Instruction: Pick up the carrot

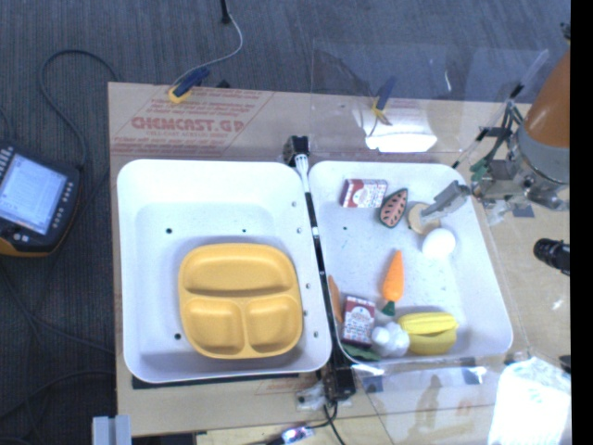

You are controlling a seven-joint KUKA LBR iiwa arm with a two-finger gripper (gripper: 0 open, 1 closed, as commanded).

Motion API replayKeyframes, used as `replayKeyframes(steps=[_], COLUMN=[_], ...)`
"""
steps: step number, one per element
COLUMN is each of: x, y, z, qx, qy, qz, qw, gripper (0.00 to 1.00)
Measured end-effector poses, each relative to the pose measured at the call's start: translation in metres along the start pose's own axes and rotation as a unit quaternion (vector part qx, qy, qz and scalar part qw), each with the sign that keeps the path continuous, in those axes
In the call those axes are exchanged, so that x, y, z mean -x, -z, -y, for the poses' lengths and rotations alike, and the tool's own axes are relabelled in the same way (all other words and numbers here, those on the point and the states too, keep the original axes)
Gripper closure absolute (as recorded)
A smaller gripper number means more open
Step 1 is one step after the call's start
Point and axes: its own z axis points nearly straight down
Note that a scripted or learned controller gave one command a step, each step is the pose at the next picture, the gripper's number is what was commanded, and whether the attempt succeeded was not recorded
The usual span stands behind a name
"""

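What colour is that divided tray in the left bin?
The moulded plastic divided tray is yellow, clearest in the overhead camera view.

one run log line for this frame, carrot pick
phase: approach | gripper: over right bin top edge, nothing held | carrot: mid right bin, untouched | yellow tray: left bin

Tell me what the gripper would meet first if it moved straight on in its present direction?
Probably the tan round piece right at the gripper's tip, then the watermelon slice. The carrot lies off that line; depth is unclear.
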Motion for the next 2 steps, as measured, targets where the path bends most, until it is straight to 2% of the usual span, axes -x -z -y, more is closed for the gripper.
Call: replayKeyframes(steps=[1, 2], x=[-0.005, -0.041], y=[-0.159, -0.167], z=[0.014, 0.055], qx=[-0.002, 0.011], qy=[0.042, -0.022], qz=[-0.002, 0.005], qw=[0.9991, 0.9997], gripper=[0.0, 0.0])
